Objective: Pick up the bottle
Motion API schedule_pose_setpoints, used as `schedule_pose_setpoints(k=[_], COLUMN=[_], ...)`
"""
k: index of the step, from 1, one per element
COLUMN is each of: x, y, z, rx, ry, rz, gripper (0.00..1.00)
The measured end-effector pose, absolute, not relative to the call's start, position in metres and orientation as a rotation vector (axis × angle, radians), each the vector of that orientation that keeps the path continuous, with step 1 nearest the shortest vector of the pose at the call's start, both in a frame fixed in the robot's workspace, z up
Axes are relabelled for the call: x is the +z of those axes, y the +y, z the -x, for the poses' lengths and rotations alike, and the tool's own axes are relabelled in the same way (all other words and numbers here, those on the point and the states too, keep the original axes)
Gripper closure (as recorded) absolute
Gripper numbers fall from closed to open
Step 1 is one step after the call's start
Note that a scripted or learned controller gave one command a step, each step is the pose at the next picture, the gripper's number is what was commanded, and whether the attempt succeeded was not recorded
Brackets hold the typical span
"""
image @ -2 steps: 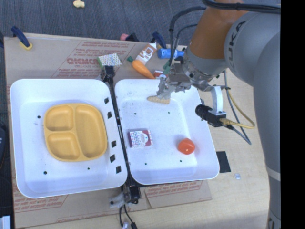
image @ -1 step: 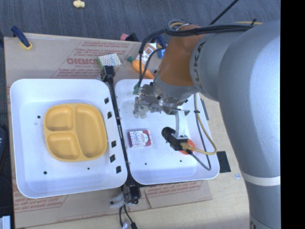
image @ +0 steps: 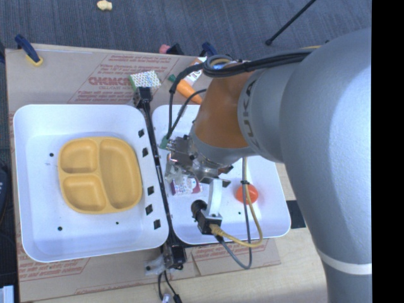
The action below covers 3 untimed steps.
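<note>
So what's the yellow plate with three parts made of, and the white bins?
The yellow plate looks like molded plastic: one even color, rounded dividers, a soft matte sheen. The left white bin and the right white bin also look like plastic, smooth and slightly glossy with rounded corners, though thin coated metal can't be ruled out from here.

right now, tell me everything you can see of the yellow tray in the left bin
The yellow tray is a rounded, plastic-looking dish, mustard in colour, split by raised ridges into three compartments: two smaller ones stacked on its left side, one long one on its right. It lies flat, open side up, near the middle of the left bin, resting on the bin's white floor. It stands apart from the bin's walls, and the arm is over the other bin, not touching it.
</note>
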State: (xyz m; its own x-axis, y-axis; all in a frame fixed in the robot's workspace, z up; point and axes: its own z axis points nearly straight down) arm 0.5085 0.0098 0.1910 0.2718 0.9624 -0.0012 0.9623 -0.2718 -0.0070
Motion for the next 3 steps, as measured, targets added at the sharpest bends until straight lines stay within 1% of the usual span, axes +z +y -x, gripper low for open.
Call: schedule_pose_setpoints(k=[1, 2, 3], x=[0.22, 0.191, 0.264], y=[-0.033, -0.007, 0.001], z=[-0.476, -0.475, -0.477], rx=[0.005, 0.005, 0.001], ry=[-2.356, -2.583, -2.74], rz=[2.071, 1.777, 1.536], gripper=[1.0, 1.0, 1.0])
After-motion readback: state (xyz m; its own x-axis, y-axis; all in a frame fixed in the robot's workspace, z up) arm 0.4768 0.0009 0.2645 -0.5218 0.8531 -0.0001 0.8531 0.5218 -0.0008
